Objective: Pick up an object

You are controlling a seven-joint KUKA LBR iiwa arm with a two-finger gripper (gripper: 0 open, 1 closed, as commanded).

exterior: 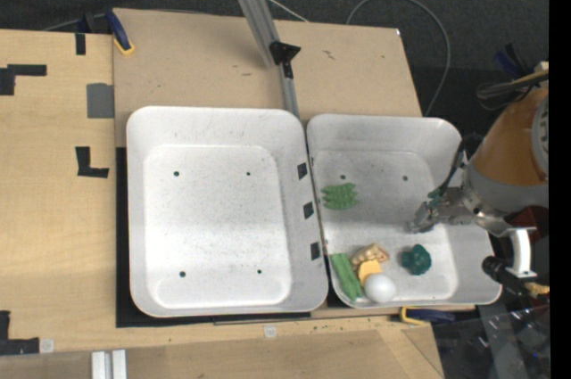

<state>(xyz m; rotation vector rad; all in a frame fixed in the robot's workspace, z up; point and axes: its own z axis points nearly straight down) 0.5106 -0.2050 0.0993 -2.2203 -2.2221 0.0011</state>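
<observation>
My jaws (425, 220) hang low over the right bin (375, 135); whether they are spread or pressed together I cannot tell, and I see nothing between them. The nearest pick is the dark teal lump (415, 259), rounded and knobbly, just below me. I should centre over it and descend straight. Further off to my left lie a smooth white ball (380, 287), a tan piece (368, 259) and a ridged green piece (340, 195).

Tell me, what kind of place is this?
Probably a robot lab. A grey and orange robot arm reaches its gripper into a white bin holding small toys, like a white ball, beside another white bin on a workbench.
</observation>
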